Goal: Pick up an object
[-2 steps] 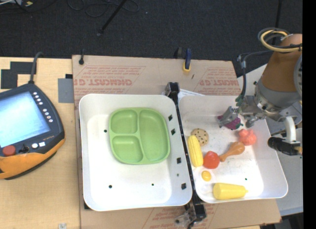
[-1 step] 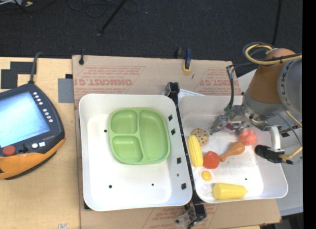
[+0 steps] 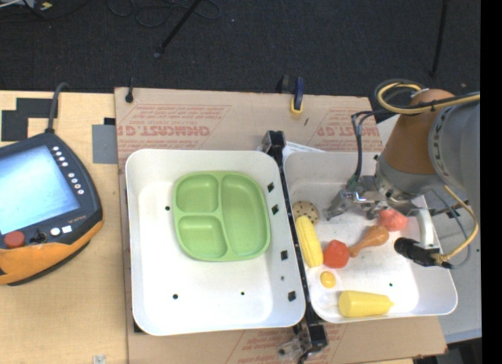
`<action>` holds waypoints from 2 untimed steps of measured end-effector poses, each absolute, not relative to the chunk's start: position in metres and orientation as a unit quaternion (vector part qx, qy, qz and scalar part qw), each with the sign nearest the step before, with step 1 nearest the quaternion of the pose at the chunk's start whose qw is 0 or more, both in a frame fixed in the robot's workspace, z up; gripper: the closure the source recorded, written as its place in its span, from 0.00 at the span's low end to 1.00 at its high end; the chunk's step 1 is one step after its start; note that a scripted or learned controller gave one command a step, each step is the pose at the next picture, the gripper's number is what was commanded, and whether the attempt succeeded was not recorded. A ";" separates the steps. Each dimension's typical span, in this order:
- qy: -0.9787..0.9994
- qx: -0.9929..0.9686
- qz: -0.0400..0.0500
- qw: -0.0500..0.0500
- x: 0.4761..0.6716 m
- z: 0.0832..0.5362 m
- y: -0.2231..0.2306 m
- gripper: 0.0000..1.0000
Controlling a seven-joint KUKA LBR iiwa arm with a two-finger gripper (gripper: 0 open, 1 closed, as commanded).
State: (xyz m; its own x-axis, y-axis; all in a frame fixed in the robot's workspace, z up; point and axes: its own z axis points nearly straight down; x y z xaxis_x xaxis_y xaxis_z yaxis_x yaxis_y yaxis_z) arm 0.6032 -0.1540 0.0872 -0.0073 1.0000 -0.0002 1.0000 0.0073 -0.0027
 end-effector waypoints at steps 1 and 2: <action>-0.709 -0.705 0.001 0.002 0.603 0.098 -0.155 1.00; -0.707 -0.707 -0.001 -0.001 0.603 0.141 -0.154 1.00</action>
State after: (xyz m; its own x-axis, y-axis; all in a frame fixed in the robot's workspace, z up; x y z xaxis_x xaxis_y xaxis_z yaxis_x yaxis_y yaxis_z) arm 0.6034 -0.1542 0.1405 0.0004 1.0000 -0.0002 1.0000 -0.0004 0.0017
